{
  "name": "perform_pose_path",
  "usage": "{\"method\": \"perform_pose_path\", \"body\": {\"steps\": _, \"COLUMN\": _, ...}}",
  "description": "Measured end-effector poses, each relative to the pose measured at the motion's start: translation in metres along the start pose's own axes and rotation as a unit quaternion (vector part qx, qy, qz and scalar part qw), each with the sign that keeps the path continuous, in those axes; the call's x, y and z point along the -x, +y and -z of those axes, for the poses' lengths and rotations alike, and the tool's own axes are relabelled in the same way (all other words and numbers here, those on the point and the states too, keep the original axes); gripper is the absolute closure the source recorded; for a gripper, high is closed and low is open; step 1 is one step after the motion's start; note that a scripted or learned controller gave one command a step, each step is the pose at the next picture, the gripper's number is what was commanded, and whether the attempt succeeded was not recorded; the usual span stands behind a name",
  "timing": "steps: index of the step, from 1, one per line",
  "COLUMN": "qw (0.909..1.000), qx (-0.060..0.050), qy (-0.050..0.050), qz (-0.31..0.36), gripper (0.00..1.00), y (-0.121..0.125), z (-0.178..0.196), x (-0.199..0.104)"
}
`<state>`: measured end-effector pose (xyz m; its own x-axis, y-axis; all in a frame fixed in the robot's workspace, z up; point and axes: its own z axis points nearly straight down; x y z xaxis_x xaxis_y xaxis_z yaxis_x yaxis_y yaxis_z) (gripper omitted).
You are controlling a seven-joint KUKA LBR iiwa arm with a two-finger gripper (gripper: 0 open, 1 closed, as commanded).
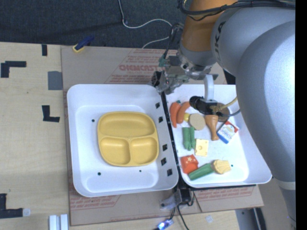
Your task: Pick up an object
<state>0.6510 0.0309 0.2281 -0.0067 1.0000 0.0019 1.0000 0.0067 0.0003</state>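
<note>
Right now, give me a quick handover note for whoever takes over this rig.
Gripper: above the far end of the divider between the bins; nothing seen held.
Left bin: yellow divided plate.
Right bin: toy foods, including carrot, cheese wedge, corn cob, red pepper piece, all lying loose.
Done: no pick yet.
Left: grasp and lift one object.

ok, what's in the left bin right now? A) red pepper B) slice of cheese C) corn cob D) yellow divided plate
D: the yellow divided plate lies in the left bin, while the small food items, such as the corn cob, lie in the right bin.
</note>
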Motion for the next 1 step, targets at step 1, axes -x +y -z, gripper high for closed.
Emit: {"method": "perform_pose_path", "body": {"steps": 1, "qw": 1.0000, "qx": -0.001, "qy": 0.000, "qz": -0.001, "gripper": 1.00, "y": 0.0021, "z": 0.0041, "x": -0.0384}}
